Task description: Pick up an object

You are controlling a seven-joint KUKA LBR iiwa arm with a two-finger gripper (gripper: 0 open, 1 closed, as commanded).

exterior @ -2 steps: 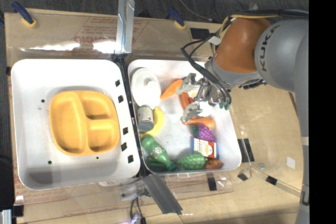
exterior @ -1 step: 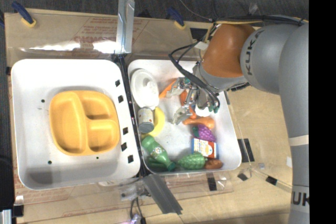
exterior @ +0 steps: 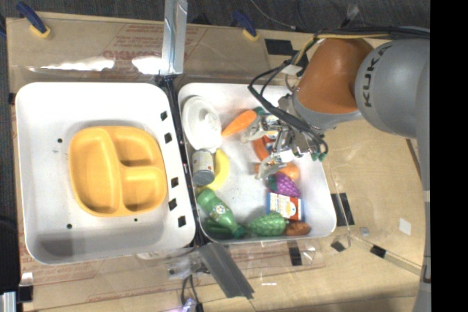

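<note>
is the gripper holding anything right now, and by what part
Cannot be told. The gripper is down in the right bin among the toys, beside the purple grapes, but no grasp shows.

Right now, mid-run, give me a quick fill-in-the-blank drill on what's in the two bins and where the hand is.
1. The yellow divided tray lies in the ____ bin of the view.
2. The hand is over the ____ bin of the view.
3. The carrot is coloured ____.
4. The small box lies just below the ____ grapes.

Missing words: left; right; orange; purple
</note>
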